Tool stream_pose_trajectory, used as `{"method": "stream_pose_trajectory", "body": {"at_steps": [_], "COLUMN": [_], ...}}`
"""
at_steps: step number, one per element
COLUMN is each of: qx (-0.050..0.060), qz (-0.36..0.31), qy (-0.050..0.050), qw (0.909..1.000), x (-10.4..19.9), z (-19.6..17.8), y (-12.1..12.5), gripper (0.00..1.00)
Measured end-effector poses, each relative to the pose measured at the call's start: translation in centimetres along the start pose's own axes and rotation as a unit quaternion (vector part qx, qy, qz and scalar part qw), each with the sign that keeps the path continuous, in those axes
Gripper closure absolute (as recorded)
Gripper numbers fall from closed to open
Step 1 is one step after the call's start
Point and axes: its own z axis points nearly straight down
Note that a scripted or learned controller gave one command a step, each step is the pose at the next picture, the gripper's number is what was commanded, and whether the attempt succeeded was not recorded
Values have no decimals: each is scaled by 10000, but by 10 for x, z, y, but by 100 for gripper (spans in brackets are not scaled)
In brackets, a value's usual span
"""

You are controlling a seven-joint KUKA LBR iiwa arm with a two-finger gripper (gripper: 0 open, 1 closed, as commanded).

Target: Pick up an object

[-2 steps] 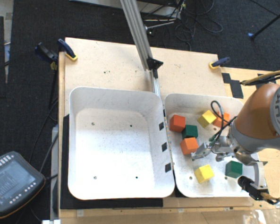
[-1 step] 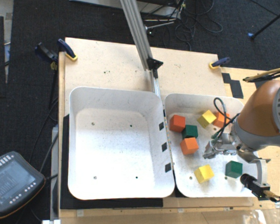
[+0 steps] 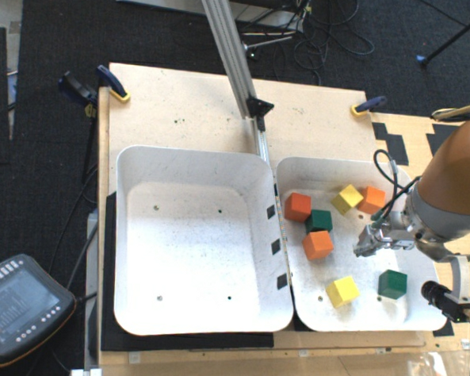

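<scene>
On the desk's right bin [image 3: 418, 318], the gripper [image 3: 368, 245], its state impossible to tell, hangs just right of an orange cube [image 3: 319, 245].

blocks [image 3: 319, 244] in right bin [image 3: 306, 319], left bin [image 3: 138, 217] beside it

We see two white bins [image 3: 192, 244], speckled dark, on a pale bench [image 3: 192, 109]. In the right bin lie three orange cubes [image 3: 298, 205], two yellow cubes [image 3: 342, 291] and two green cubes [image 3: 393, 283]. The arm [image 3: 458, 173] is orange above grey. Yellow-tipped blue clamps [image 3: 113, 83] grip the bench's far corners.
</scene>
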Motion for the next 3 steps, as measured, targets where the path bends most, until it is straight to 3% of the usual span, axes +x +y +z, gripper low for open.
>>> {"method": "stream_pose_trajectory", "body": {"at_steps": [1, 3], "qx": [-4, 20], "qz": [-7, -37], "qy": [0, 15], "qw": [10000, 10000], "x": [0, 112], "z": [-46, -40], "y": [2, 35], "gripper": [100, 100]}}
